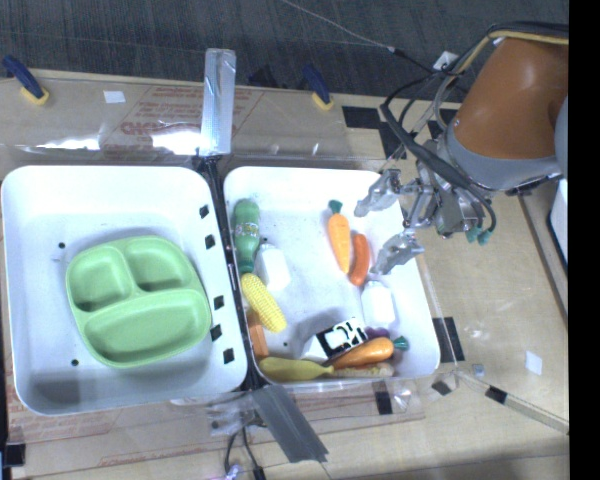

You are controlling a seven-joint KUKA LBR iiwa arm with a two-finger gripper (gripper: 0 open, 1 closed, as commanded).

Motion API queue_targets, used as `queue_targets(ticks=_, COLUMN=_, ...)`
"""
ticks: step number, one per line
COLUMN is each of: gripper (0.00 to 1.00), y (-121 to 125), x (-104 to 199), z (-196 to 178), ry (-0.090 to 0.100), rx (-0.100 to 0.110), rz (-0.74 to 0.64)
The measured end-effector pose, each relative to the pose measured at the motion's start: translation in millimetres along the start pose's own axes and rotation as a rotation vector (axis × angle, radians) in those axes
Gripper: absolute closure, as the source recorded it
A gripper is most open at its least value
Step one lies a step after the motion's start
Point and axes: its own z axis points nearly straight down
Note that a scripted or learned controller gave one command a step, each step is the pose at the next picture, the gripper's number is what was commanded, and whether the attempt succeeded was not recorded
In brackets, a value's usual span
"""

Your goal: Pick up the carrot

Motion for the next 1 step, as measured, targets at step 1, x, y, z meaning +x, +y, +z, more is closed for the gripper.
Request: queue_targets(ticks=1, gripper=0.00, y=-25.8, x=-56.7, z=80.0, ry=0.007, rx=-0.003, rz=0.050)
